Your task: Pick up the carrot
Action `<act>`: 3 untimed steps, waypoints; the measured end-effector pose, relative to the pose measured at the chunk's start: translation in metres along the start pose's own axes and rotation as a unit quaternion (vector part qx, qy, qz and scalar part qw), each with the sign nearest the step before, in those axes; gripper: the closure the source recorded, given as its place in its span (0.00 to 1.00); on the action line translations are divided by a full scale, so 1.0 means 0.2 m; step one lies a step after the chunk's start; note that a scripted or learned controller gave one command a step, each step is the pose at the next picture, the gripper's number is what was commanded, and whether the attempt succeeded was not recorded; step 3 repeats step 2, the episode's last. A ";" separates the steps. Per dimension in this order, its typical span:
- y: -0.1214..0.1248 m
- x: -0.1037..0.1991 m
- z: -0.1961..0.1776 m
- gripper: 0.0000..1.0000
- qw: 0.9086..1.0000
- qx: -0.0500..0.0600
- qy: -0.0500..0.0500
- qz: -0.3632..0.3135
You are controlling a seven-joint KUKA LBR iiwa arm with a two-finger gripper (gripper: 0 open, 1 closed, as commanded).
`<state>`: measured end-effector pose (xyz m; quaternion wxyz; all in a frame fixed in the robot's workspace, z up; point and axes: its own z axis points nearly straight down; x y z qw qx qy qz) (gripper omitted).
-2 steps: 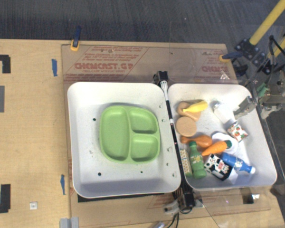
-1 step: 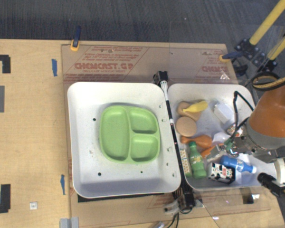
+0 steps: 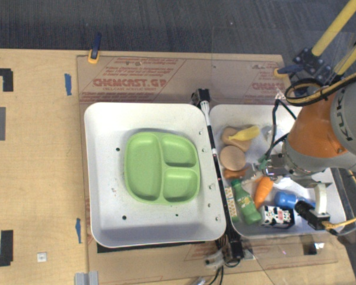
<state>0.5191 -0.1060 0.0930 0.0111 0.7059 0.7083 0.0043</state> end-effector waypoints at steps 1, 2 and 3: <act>0.02 -0.02 -0.06 1.00 1.000 -0.007 -0.004 0.002; 0.06 0.25 -0.68 1.00 0.997 0.008 0.005 0.079; 0.06 0.25 -0.68 1.00 0.997 0.008 0.005 0.079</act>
